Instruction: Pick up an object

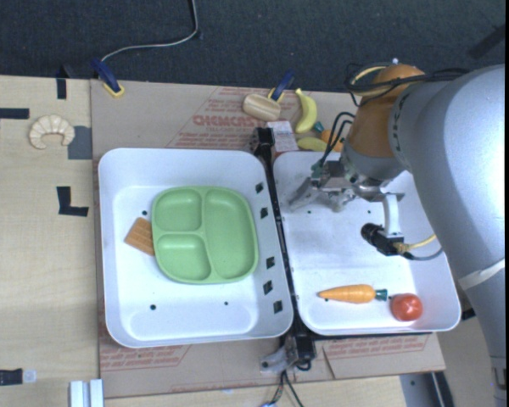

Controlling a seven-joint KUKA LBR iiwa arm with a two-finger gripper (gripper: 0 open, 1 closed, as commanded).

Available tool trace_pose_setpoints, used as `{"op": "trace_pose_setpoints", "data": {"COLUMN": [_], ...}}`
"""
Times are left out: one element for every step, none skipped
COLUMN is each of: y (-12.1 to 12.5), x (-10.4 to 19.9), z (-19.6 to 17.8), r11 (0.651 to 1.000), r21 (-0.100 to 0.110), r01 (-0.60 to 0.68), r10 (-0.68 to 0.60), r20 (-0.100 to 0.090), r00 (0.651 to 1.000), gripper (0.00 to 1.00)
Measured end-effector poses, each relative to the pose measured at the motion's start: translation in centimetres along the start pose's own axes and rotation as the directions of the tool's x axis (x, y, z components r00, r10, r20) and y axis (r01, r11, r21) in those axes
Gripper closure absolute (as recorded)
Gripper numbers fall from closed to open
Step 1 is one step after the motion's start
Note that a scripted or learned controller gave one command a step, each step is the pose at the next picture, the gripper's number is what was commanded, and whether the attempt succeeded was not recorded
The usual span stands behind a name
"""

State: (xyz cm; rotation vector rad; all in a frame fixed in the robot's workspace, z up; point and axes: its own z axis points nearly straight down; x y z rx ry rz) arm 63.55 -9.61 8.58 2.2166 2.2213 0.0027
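Note:
In the right bin [424, 227] an orange carrot [348, 294] lies near the front wall, with a red tomato [406, 307] just to its right. My gripper [319, 200] hangs over the far left part of that bin, well behind the carrot. Its metal fingers [299, 197] are spread open and nothing sits between them. In the left bin [119, 193] lies a green divided plate [205, 233], and a tan wedge [139, 236] pokes out from under its left edge.
Behind the bins on the cardboard lie a banana [305, 113], a bread roll [261, 106] and a small box [280, 134]. A croissant [51, 131] rests at the far left. The arm's grey body [458, 168] covers the right bin's right side.

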Motion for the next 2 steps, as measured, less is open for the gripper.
{"op": "trace_pose_setpoints", "data": {"y": [1.6,3.3], "x": [0.2,0.2], "z": [0.0,0.1], "r11": [1.000,1.000], "r21": [0.002,0.002], "r01": [0.000,0.001], "r10": [0.000,-0.001], "r20": [0.000,-0.001], "r00": [1.000,1.000], "gripper": [0.00,0.00]}}
